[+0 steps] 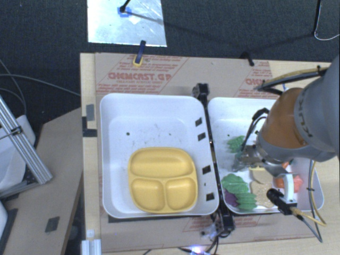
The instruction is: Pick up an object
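The arm's end effector (245, 161) hung low inside the right bin (223, 116), among green leafy pieces (237, 187) near the bin's front wall; whether it was spread or pressed together could not be told. The yellow tray (162, 178) lay in the left bin (149, 116). A good pick probably meant centring on one green piece, clear of the bin's wall.

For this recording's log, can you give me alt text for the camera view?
A grey robot arm with an orange band reaches from the right over the right white bin, which holds green leaf-shaped pieces and other small items. The left white bin holds a yellow three-compartment plastic tray. Both bins sit on a cardboard-covered bench.
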You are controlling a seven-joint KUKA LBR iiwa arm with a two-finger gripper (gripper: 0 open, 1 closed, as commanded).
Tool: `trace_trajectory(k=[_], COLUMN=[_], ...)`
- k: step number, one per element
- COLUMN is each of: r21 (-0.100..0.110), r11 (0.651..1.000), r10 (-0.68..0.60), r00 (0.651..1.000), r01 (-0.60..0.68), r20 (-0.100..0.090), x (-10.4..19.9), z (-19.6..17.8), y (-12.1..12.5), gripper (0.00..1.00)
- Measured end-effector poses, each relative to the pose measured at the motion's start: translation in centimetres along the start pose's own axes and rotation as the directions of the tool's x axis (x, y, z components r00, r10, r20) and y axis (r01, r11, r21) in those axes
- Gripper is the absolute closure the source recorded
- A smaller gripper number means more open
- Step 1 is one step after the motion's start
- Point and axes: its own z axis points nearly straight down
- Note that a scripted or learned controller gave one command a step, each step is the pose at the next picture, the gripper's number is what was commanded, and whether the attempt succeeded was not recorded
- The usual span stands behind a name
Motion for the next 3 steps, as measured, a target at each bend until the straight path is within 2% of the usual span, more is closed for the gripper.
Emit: trace_trajectory(k=[1,2,3], r21=[-0.002,-0.002,-0.023], r11=[1.000,1.000,1.000], r10=[0.001,-0.003,-0.005], r00=[1.000,1.000,1.000], r01=[-0.001,0.003,0.005], r20=[0.000,-0.001,-0.003], x=[11.9,19.9,22.9], z=[-10.3,-8.8,-26.6], y=[-1.1,0.4,11.6], gripper=[1.00,1.00,1.00])
